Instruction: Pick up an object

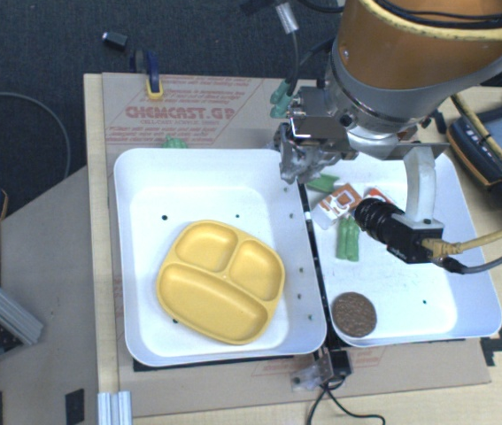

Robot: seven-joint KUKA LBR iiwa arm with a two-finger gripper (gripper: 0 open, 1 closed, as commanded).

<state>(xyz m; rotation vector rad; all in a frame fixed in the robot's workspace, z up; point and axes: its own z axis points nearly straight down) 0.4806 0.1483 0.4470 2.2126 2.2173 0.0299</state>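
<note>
Gripper (297,166) low over the far end of the seam between the bins; how wide it stands is unreadable here. Yellow three-compartment plastic plate (221,280) in left white bin (135,237). Right white bin (472,299): small orange-and-white box (339,202), green stick (348,240) just beside it, brown round disc (354,313) at near edge.

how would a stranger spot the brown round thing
Take the white bin on the view's right. In its near corner, by the wall shared with the other bin, lies a flat speckled brown disc. It is the only round, brown thing there; the green stick beyond it is long and narrow.
</note>
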